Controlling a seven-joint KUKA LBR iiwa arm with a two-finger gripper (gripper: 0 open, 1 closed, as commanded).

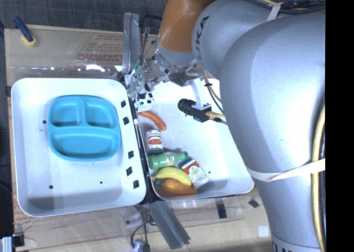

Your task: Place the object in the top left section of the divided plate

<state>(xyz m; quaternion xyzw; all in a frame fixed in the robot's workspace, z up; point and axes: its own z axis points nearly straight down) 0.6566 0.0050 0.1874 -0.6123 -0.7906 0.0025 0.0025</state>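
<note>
A blue divided plate (84, 126) lies in the left bin (33, 190), with two small sections at its far side and one wide section at its near side. All its sections look bare. My gripper (139, 87) hangs at the far left corner of the right bin (235, 176), over the wall between the two bins. Just below it lies an orange sausage (153, 119). A small can with a red label (155, 140), a green bottle (166, 159), a yellow banana (172, 176), a red and white packet (194, 172) and an orange fruit (174, 188) lie along that bin's left wall.
The arm's grey body covers most of the right bin and the right side of the view. A black connector (192, 109) juts from the wrist above the bin floor. A blue clip (25, 30) lies on the bench at the far left.
</note>
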